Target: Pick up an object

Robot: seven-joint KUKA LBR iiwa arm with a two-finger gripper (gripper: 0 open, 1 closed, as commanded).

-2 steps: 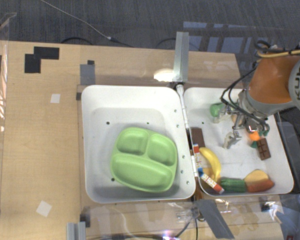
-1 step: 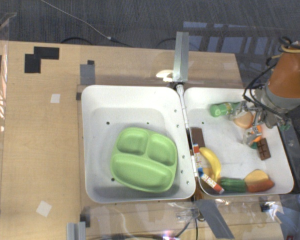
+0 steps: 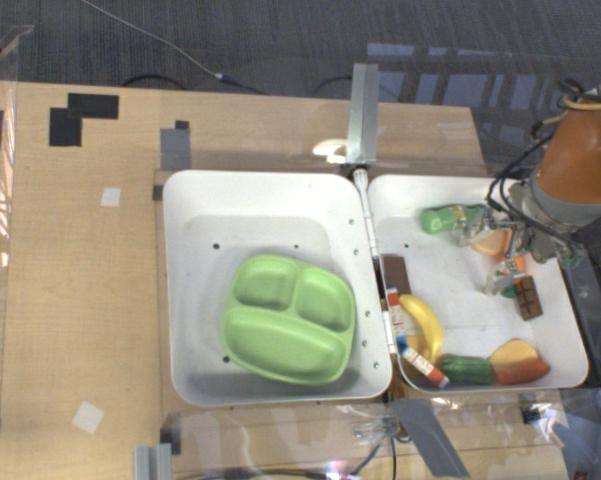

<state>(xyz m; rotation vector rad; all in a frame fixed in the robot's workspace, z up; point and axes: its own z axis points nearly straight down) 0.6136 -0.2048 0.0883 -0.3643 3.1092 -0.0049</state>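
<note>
Near the right bin's [image 3: 477,196] far edge, gripper [image 3: 500,258] beside green bottle [image 3: 442,219].

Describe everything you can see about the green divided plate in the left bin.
The green divided plate is pale green, looks like smooth plastic, with rounded corners and three compartments: two smaller ones toward the far side, one long one nearer the camera. It lies flat and slightly rotated on the floor of the left bin, toward its near right part. Nothing lies on it.

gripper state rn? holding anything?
Gripper: low over the right bin, beside the green bottle and chocolate bar; open or closed, and any hold, cannot be told.
</note>
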